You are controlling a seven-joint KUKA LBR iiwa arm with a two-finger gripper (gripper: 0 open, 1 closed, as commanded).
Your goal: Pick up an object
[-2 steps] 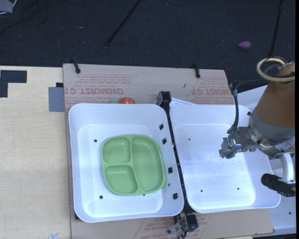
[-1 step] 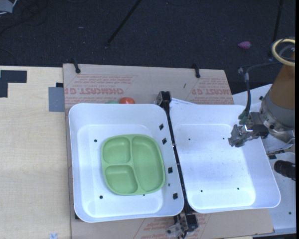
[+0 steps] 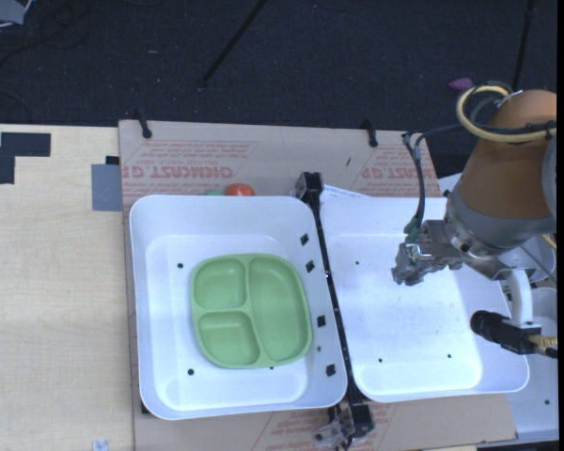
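A light green divided plate (image 3: pixel 251 310) with three compartments lies flat in the middle of the left bin (image 3: pixel 160 252). My gripper (image 3: pixel 409 271) hangs over the right bin (image 3: pixel 385 346), near its upper middle, well to the right of the plate. Nothing shows between the gripper and the bin floor below it. The grey arm with its orange band reaches in from the right above it.
A small red and green object (image 3: pixel 233 192) lies on the cardboard just behind the left bin's back rim. A black divider with clips (image 3: pixel 321 289) runs between the two bins. Pale wooden bench top extends to the left.
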